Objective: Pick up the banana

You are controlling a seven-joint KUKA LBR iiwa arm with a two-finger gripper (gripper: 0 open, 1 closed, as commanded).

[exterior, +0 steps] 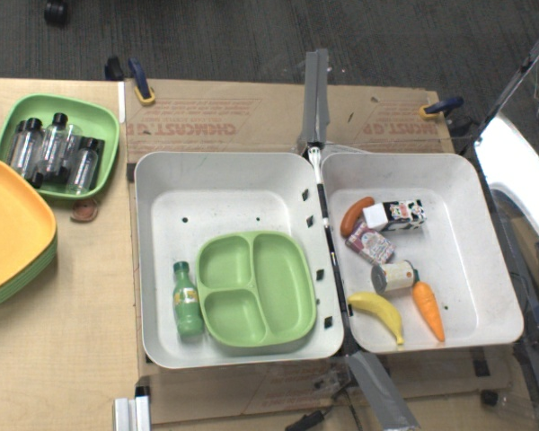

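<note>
A: Counts, quick?
B: Two white bins: left bin [153,241], right bin [485,241]. One banana [378,312], one carrot [428,311], one can [394,277], one pink packet [371,244], one carton [404,214], one sausage [356,215]. Also one green tray [256,287] and one green bottle [187,298].

A: The banana, how does it look?
B: Yellow, curved, lying flat. One end points at the bin's left wall, and the other curls toward the front rim.

A: Where exactly?
B: Right bin, front left corner. The can is just behind it, the carrot just to its right, apart from it.

A: What's in the left bin?
B: The tray, which has three compartments. The bottle lies beside the tray's left edge, cap away from us.

A: And the rest of the right bin?
B: The sausage and carton are at the back, with the packet between them and the can.

A: Off the bins?
B: A green dish [58,146] on the bench at the left holds several small dark-capped bottles; I can't count them for sure. There are stacked yellow plates [13,241] below it.

A: Gripper jaws?
B: Can't tell.
</note>
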